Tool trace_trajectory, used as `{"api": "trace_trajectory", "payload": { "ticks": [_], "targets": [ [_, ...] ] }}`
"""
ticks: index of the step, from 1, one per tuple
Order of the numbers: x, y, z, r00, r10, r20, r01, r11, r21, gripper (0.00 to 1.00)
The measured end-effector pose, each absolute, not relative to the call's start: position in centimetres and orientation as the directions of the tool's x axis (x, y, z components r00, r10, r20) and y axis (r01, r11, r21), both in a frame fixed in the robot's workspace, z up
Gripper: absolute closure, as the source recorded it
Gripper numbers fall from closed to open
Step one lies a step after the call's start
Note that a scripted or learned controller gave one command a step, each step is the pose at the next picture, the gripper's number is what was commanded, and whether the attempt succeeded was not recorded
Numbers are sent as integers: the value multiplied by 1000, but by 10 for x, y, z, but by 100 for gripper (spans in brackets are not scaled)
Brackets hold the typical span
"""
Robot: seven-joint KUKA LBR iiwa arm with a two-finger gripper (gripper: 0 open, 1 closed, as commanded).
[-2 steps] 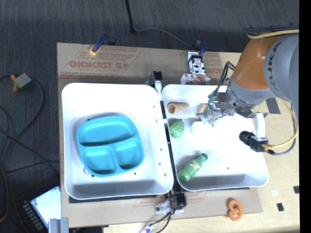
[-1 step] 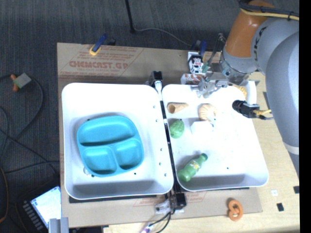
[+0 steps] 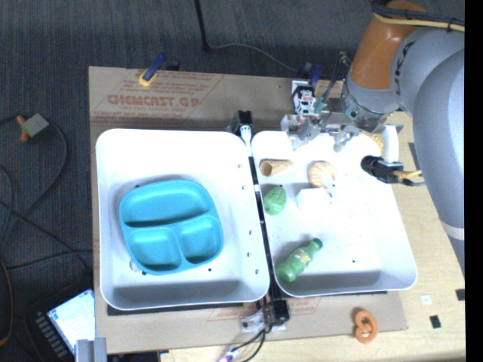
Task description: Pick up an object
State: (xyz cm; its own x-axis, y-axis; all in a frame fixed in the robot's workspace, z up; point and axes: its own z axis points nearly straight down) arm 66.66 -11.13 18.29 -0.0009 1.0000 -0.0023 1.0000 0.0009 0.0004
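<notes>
Right bin (image 3: 392, 262): bottle (image 3: 299, 259), shell (image 3: 321, 173), cone (image 3: 275, 167).

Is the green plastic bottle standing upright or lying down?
Lying down: the green plastic bottle rests on its side on the right white bin's floor, cap pointing up-right.

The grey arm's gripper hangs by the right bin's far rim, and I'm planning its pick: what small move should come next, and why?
Probably lower toward the pale shell-shaped toy. The gripper sits above the right white bin's far edge, nothing visible between its fingers, and that toy lies nearest, apart from the cone-shaped piece.
</notes>
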Motion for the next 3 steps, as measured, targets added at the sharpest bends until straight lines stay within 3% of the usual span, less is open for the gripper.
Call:
{"api": "trace_trajectory", "payload": {
  "ticks": [1, 2, 3],
  "targets": [
    [614, -94, 88, 0, 1000, -2, 1000, 0, 6, 0],
    [614, -96, 98, 1, 1000, -4, 1000, -1, 7, 100],
    [669, -89, 186, -1, 1000, -2, 1000, 1, 3, 100]
  ]
}}
